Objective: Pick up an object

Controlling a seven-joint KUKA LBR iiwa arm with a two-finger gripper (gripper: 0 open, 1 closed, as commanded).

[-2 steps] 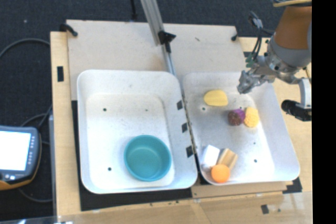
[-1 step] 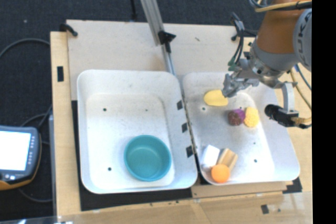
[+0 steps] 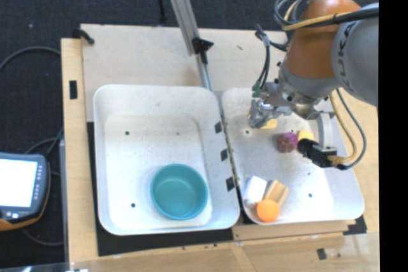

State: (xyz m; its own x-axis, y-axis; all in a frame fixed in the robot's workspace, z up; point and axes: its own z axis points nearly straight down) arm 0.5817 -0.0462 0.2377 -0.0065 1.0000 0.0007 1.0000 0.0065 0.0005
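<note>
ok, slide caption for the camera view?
Gripper low over right bin; teal bowl in left bin.

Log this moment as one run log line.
gripper: over right bin, far end | holding: unclear | teal bowl: left bin | orange ball: right bin

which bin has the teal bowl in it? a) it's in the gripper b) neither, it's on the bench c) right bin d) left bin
d: the teal bowl sits in the left bin, near its front edge, while the orange ball and the other small things lie in the right bin.
</note>
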